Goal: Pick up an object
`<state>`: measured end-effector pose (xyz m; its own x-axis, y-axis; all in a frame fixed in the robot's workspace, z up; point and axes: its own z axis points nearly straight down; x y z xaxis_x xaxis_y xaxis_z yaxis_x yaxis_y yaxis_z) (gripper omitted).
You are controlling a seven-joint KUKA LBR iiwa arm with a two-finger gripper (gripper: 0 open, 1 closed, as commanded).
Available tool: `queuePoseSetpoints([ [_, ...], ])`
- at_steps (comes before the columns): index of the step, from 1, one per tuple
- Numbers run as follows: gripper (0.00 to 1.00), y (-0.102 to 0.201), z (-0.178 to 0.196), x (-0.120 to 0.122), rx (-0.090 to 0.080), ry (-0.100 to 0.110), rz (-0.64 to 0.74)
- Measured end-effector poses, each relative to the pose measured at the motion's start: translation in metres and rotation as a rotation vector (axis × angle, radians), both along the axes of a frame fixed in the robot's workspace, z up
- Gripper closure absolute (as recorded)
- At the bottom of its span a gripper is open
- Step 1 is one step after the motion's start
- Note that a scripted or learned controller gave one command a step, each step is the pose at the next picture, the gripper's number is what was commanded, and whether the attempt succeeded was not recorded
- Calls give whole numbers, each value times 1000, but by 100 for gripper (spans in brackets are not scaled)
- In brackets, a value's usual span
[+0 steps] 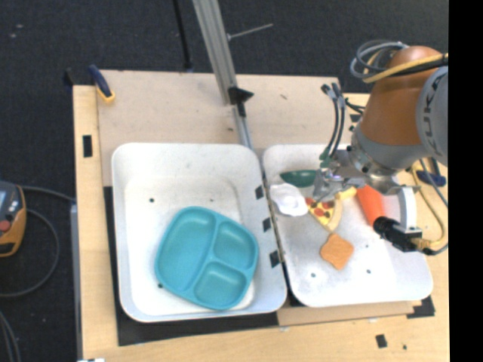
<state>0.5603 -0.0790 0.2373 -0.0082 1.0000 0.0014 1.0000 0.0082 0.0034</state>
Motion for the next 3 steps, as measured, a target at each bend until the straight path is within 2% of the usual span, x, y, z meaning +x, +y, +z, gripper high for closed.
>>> queuePoseSetpoints([
  [2, 100, 101, 13, -7, 1, 0, 1],
  [3, 100, 148, 2, -11, -1, 4, -1],
])
